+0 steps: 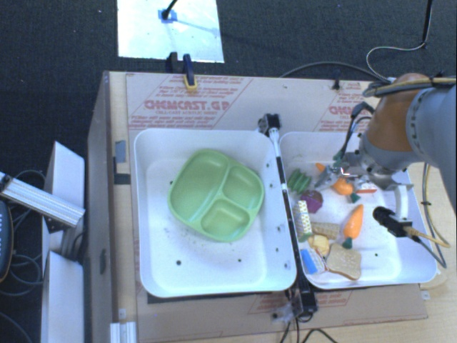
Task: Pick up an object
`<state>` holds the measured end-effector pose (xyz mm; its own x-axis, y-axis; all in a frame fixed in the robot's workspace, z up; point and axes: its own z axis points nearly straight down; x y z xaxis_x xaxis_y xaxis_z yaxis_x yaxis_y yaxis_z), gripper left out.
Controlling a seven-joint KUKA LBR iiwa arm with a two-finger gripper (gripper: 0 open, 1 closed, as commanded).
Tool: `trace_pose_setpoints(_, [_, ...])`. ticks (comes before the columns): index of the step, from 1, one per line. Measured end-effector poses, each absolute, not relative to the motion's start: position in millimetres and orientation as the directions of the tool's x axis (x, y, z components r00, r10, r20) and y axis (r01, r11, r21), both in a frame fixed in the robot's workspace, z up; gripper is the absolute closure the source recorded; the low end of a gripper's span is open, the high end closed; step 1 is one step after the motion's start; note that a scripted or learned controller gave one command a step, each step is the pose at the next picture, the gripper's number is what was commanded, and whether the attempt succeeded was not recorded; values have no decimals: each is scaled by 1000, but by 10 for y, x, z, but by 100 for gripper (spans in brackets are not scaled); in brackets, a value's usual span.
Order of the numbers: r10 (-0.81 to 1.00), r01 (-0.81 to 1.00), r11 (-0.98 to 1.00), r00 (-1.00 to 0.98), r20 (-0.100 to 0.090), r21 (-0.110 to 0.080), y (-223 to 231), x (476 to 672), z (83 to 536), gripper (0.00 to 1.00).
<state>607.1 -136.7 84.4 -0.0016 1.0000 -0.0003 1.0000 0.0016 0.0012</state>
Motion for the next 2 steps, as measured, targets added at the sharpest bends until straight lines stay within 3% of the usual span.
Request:
trace_pose_setpoints(1, [1000,1000,4,-4,-1,4,-1822,6675,851,0])
trace_pose_setpoints(2, [1000,1000,1,-1,-1,1,-1858,6072,845,0])
